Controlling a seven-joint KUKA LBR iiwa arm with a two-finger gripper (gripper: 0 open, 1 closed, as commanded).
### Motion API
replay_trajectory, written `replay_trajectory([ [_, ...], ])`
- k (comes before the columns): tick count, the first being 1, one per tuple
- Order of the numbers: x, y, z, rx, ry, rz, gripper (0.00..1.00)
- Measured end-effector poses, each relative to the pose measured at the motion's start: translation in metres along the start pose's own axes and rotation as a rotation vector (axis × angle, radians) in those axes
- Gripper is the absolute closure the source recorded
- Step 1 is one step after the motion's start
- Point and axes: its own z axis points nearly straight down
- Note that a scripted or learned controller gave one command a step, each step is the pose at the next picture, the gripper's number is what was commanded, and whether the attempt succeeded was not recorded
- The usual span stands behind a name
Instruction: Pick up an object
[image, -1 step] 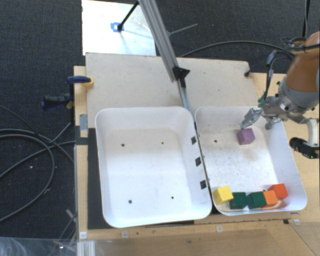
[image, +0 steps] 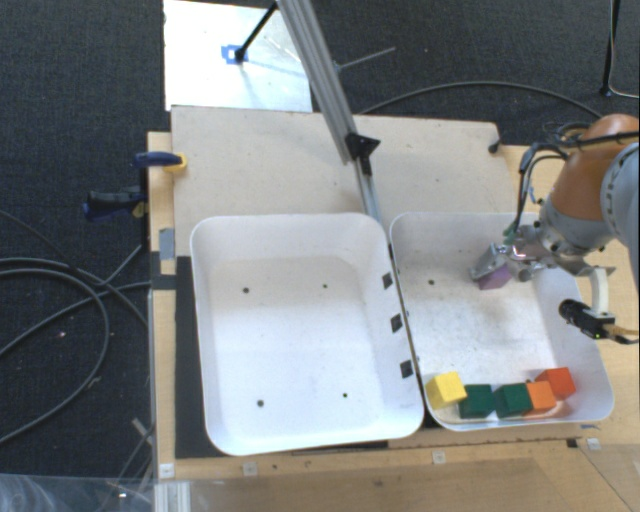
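White bins (image: 300, 235), yellow block (image: 446, 388), two green blocks (image: 496, 400) (dark), orange block (image: 541, 396), red-orange block (image: 558, 381)

Left white bin (image: 215, 330) sits on the tan bench board (image: 260, 165), touching the right bin (image: 440, 240) along its edge. Blue clamp (image: 120, 203) grips the board's left side; black cables (image: 50, 300) on dark carpet (image: 70, 90). Grey pole (image: 330, 95) slants down to the bins' junction.

1. The grey arm with its orange band (image: 600, 190) is cut off by the right edge.
2. The small purple block (image: 493, 278) is partly covered by the gripper (image: 503, 262) in the right white bin (image: 440, 240).
3. The black cables on the dark floor (image: 50, 300) run off the left edge.
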Motion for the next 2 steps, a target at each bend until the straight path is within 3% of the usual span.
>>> replay_trajectory([
  [1,0.001,0.001,-0.013,-0.003,-0.003,-0.006,1.0],
  [2,0.089,-0.004,-0.054,-0.002,0.003,-0.013,1.0],
])
